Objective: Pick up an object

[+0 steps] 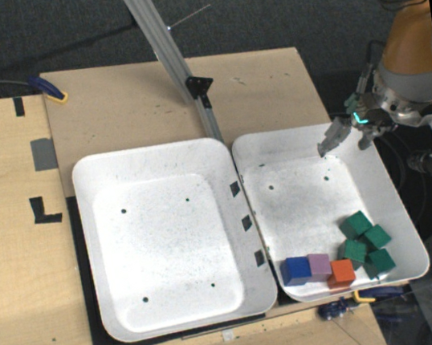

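You had the wooden bench (pixel 133 108) under everything, with the two shallow white bins side by side on it. The left bin (pixel 153 157) took up the middle of your view and the right bin (pixel 301 195) sat touching it along their shared edge. A grey metal rail (pixel 167 45) ran down at a slant from the top to the gap between the bins.

The arm (pixel 413 55) came in from your right, orange band over grey wrist, and its gripper (pixel 348 134) hung above the far right corner of the right bin. You could see its two fingers spread apart with nothing between them, one grey finger (pixel 333 139) pointing down toward the bin's far edge.

Your objects all lay in the near right corner of the right bin, well apart from the gripper: a cluster of green blocks (pixel 365 243) touching one another, then along the near wall an orange block (pixel 342 271), a lilac block (pixel 319 264) just beside it, and a blue block (pixel 297 268) at the left end of that row
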### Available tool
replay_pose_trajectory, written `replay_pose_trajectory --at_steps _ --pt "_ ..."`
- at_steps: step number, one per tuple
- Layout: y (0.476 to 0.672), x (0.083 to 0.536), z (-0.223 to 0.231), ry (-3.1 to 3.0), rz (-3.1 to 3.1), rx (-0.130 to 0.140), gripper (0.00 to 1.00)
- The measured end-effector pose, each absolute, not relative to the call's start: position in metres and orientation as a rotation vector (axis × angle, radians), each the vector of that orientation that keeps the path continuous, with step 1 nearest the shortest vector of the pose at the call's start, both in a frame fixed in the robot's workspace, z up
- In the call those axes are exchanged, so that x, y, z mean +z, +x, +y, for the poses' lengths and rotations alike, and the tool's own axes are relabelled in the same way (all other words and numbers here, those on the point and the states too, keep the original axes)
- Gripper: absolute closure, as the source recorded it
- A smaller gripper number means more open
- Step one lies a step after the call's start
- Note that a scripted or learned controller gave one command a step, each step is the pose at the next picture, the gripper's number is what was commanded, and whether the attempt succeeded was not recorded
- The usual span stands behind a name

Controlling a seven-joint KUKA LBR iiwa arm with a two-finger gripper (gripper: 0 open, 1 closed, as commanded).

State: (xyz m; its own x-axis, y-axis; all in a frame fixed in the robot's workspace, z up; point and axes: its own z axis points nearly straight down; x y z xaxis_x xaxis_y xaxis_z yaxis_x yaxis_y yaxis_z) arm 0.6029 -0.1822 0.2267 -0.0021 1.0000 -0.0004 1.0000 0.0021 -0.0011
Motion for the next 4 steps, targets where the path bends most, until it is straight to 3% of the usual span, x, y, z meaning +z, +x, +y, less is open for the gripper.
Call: replay_pose_trajectory --at_steps 2,3,4 --pt "0.602 0.101 -0.175 -2.216 -2.220 0.008 0.00" --pt "0.602 0.091 -0.174 -2.218 -2.222 0.005 0.00" --pt "0.602 0.101 -0.173 -2.217 -2.223 0.003 1.00"
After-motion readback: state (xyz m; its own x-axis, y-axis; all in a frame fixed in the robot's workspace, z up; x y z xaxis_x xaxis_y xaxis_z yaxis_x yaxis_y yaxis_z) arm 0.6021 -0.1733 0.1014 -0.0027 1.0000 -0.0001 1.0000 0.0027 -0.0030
